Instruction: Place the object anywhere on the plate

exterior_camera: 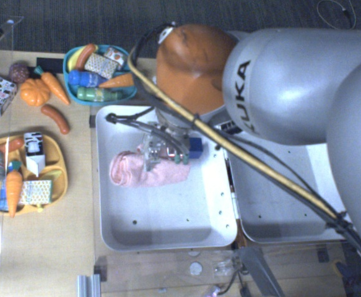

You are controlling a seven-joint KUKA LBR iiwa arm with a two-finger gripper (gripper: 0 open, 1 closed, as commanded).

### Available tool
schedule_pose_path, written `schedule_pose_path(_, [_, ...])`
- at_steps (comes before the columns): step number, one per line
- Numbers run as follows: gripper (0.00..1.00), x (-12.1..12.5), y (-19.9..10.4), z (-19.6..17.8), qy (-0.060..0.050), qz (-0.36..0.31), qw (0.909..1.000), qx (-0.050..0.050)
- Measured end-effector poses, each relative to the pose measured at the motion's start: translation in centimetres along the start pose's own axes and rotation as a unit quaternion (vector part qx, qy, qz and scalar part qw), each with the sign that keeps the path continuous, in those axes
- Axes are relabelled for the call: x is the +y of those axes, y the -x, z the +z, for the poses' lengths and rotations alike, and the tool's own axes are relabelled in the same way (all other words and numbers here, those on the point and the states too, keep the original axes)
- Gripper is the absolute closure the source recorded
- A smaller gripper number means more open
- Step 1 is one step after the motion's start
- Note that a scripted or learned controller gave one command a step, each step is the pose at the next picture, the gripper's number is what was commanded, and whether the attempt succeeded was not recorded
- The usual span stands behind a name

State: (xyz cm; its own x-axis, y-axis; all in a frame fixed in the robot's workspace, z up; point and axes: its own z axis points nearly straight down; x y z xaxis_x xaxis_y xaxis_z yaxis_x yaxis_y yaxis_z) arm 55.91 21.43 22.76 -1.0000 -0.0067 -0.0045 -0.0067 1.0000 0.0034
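A pink, flat, irregular thing [130, 169] lies in the left white bin [168, 221], left of centre; it may be the plate, but its shape is unclear. My gripper [161, 154] hangs low over the pink thing's right part, under the orange band of the arm [189, 60]. A small blue piece [195, 146] shows just right of the gripper. I cannot tell whether that piece is held or lies on the bin floor. The arm hides the back of this bin.
The right bin [279, 221] lies mostly under the arm. On the bench at left stand a yellow tray [56, 166] with toy food and a blue bowl [100, 94] with more. A toy pumpkin [33, 91], a carrot [57, 88] and a sausage [56, 119] lie loose.
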Motion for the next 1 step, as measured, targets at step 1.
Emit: schedule_pose_path(1, [0.00,-0.01,0.03,-0.04,0.000,0.000,1.0000,0.000])
